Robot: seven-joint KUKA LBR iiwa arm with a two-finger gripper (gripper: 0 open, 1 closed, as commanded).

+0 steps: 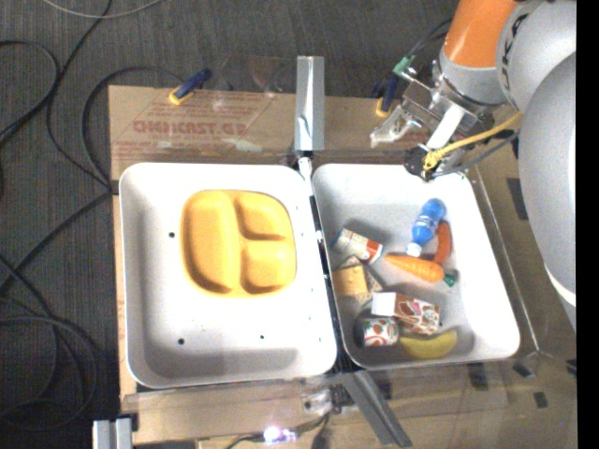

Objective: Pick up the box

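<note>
My gripper (404,131) is hovering above the far rim of the right bin (496,251), at about one o'clock in the view; I cannot tell how it is set. The box (352,278), small and brown, is lying in that bin near its left wall, at roughly four o'clock. A carrot (415,267) and a blue bottle (429,221) are sitting beside it. The yellow tray (240,241) is resting in the left bin (150,279).
</note>
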